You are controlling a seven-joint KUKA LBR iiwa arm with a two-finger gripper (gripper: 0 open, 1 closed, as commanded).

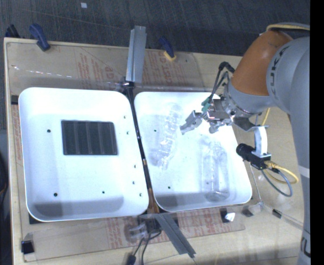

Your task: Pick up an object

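Two clear plastic bottles lie in the right bin (239, 195). One bottle (166, 136) lies slanted in the bin's left half, and the other bottle (214, 170) lies lengthwise near its right wall. My gripper (199, 126) hangs over the upper middle of this bin, between the two bottles and above them. It is open, its fingers are spread, and nothing is between them. A dark grey ribbed rectangular block (89, 137) lies flat in the left bin (35, 197).
A metal divider bar (136, 54) runs between the bins at the back, with blue clamps (39, 37) on the bench's far edge. The arm's grey wrist and orange band (261, 65) overhang the right bin's right rim. A cable (277, 175) loops beside it.
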